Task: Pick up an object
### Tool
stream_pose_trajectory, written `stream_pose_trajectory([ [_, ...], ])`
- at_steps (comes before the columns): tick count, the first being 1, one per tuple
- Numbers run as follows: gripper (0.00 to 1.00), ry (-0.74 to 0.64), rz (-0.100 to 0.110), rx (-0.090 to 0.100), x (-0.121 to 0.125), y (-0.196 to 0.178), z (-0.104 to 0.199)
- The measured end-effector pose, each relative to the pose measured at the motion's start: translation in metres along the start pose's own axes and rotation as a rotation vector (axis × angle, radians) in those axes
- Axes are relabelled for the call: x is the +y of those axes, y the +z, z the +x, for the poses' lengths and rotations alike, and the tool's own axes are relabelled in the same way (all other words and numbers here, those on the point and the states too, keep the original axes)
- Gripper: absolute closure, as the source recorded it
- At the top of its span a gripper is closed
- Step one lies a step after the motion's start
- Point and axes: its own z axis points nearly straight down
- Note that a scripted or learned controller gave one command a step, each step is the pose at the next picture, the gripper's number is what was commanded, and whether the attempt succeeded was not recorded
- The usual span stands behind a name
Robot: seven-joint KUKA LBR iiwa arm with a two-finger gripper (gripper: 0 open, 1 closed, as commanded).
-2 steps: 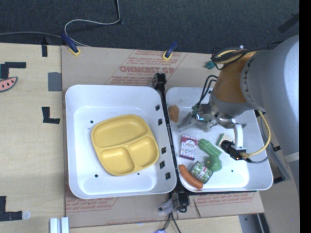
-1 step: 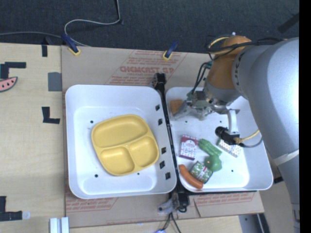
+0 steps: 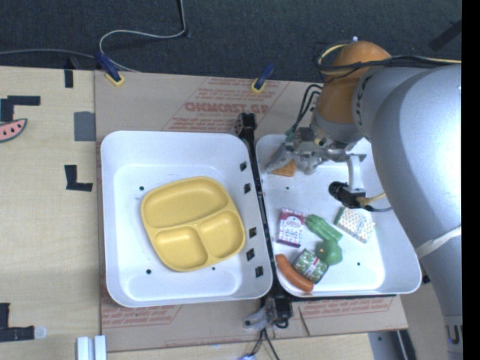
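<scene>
Pincer low in right bin, touching orange wedge.

— What sits where on the bench?

— Two bins side by side. In the left bin lies a tray, about in its middle.

— And the right bin?

— The gripper is at its far left corner, with a wedge just under it. Nearer, a carton lies left of a pepper. A packet lies right of the pepper. At the near edge, a sausage lies just left of a box.
</scene>
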Motion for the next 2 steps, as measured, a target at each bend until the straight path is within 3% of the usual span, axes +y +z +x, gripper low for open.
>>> stream_pose_trajectory([
  [1, 1.00, -0.001, 0.002, -0.002, 0.000, -0.010, 0.000],
  [2, 1.00, 0.000, 0.002, 0.001, -0.074, -0.100, 0.048],
])
